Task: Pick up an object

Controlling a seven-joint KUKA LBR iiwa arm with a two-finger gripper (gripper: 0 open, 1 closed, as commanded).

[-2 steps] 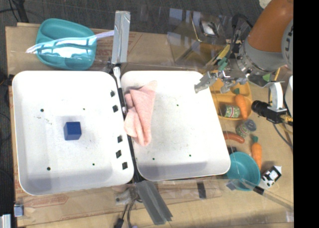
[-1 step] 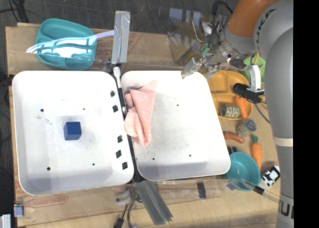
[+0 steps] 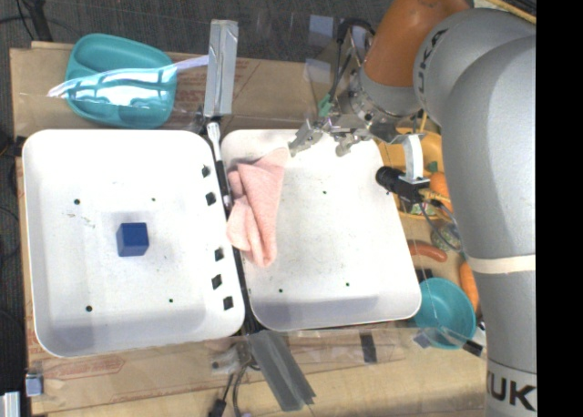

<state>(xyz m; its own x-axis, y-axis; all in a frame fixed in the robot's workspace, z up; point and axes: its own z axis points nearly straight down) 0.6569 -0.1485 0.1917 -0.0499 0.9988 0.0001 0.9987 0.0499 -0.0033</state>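
- The claw (image 3: 324,134) hangs spread and holding nothing at the right bin's (image 3: 364,306) far rim.
- A pink cloth (image 3: 256,206) lies just below-left of it; a blue cube (image 3: 133,239) sits well left.
- Judged step: approach. Next: shift over the cloth, descend, pinch.

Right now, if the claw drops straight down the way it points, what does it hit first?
Probably the bare floor of the right bin near its far edge. The claw sits just right of the pink cloth, so it may miss it; depth is unclear.
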